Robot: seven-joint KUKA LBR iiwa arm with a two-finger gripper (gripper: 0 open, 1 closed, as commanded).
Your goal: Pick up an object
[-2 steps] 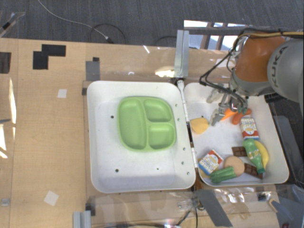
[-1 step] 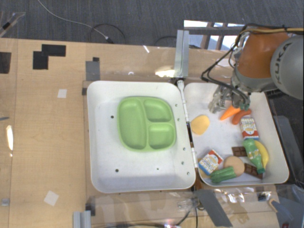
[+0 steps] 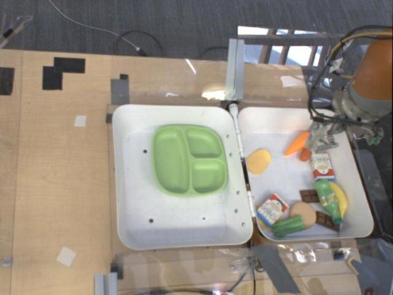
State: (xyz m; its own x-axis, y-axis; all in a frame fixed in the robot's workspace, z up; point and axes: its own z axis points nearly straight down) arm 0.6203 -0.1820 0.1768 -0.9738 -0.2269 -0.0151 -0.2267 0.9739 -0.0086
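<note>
Gripper [image 3: 320, 141] hangs low over the right bin [image 3: 279, 125], upper-right part, w/ the orange-banded wrist above it. Metal fingertips sit just beside the toy carrot [image 3: 297, 144], touching or nearly so near its fat end; can't tell at this res. Whether the hand is open or closed I can't tell either (too small and glinty), and nothing shows clearly between the tips, so I wouldn't call the carrot held.

Carrot is the likely target: lies tilted, tip pointing up-right, in the bin's open middle. Directly below the gripper stands a small red-and-white carton [image 3: 323, 167], near enough to matter.

Rest of the right bin: yellow round piece [image 3: 258, 161] by the divider, banana [image 3: 338, 196] and green bottle [image 3: 327, 201] along the right wall, snack box [image 3: 272, 209], round cookie-like piece [image 3: 303, 213] and green veg [image 3: 288, 225] at the bottom. Left bin [image 3: 132, 165] holds a green divided plate [image 3: 188, 159].

Risks, as I judge them:
- off-centre grip on a tapered, slick carrot; it squirts out or rolls when the tips close
- a tip lands on the carton instead, nudging it or pinching both
- closing above the carrot = empty grasp
</note>
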